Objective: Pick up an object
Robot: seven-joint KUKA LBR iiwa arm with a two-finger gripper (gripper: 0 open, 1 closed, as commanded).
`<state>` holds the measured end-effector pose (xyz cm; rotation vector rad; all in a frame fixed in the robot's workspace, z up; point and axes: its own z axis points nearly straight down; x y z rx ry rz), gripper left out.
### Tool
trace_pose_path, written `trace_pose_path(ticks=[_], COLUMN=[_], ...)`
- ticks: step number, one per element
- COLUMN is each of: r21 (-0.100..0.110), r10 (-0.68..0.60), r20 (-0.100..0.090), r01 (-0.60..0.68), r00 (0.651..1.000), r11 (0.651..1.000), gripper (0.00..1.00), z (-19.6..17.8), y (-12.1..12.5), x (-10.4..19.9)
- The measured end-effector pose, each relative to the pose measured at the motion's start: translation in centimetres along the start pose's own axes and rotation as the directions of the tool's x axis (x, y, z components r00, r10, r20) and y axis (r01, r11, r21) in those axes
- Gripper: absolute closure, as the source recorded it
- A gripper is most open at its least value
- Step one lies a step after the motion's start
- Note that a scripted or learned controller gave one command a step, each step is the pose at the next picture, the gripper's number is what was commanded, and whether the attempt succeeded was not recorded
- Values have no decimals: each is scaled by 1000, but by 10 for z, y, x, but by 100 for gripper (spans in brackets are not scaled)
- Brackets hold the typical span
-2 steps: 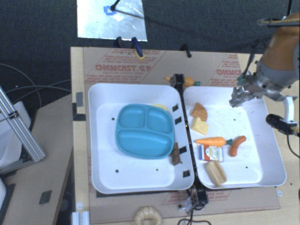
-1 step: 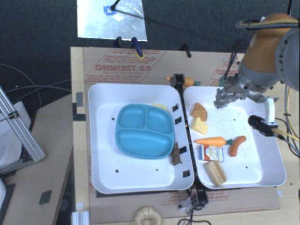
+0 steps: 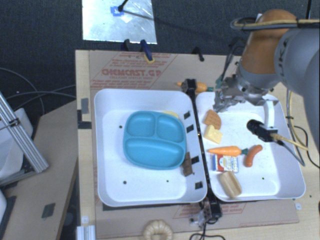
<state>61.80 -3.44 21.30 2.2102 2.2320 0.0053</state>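
Tan, flat bread-like slice (image 3: 212,119) just beside gripper (image 3: 220,105), in right bin (image 3: 280,176)

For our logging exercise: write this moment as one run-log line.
hand: above far corner of right bin | nearest: toast piece | blue plate: in left bin

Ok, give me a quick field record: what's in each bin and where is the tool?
left bin: blue divided plate; small brown piece against the middle divider
right bin: toast slice, cheese wedge, carrot, sausage, small carton, bread roll
tool: over the right bin's back left corner
nearest item to tool: toast slice, just in front of it
grasp: cannot tell from this view
outside bins: pale ring at the bench's front edge
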Motion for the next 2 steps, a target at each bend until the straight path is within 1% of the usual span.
trace_pose_path(ticks=[1, 2], r21=[0, 1], r10=[2, 3], r20=[1, 2], r01=[-2, -3], r00=[1000, 1000], r11=[1000, 1000], gripper=[100, 100], z=[-11, -12], y=[10, 9], x=[16, 25])
